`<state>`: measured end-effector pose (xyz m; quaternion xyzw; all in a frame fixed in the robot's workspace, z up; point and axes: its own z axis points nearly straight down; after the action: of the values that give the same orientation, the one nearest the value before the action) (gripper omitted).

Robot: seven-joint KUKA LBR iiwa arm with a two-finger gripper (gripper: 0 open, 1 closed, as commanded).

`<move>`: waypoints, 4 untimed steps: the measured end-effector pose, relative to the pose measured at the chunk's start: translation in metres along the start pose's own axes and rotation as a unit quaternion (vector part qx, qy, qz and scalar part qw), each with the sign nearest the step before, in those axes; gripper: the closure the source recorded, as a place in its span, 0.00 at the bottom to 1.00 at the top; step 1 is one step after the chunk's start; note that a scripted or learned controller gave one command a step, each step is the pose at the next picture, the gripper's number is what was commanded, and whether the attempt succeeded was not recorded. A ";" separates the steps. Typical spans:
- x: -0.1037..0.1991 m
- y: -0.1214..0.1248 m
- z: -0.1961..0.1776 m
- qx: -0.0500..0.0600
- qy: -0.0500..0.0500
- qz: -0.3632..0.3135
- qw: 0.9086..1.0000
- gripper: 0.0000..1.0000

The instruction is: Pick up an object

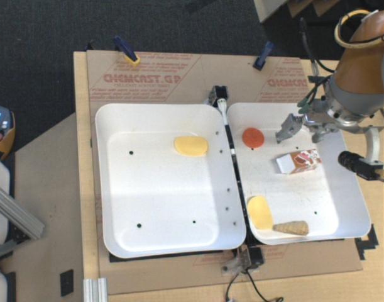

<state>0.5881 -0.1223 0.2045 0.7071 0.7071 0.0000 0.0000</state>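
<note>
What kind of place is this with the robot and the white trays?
Probably a robot lab or test bench. A robot arm reaches over two white bins clamped onto a cardboard-covered bench, and toy-like bits such as a yellow piece and a red disc lie in them for picking practice.

dark carpet floor [41,49] surrounds a cardboard-topped bench [179,68], perhaps shelving above.

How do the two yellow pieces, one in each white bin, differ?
The yellow oval piece in the left bin lies crosswise, alone near the far side. The yellow oval piece in the right bin lies lengthwise in the near corner, beside a tan wedge. Both are smooth, flat and pale yellow.
</note>
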 end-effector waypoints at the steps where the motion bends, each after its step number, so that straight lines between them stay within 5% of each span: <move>1: 0.050 0.067 0.020 -0.003 0.000 -0.003 1.000 0.00; 2: 0.021 0.078 0.124 0.001 0.000 0.001 1.000 0.00; 3: -0.059 0.057 0.119 0.001 -0.001 0.003 1.000 0.00; 4: -0.039 0.038 0.118 0.000 0.000 0.001 1.000 0.00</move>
<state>0.6266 -0.1616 0.0861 0.7075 0.7067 0.0001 -0.0002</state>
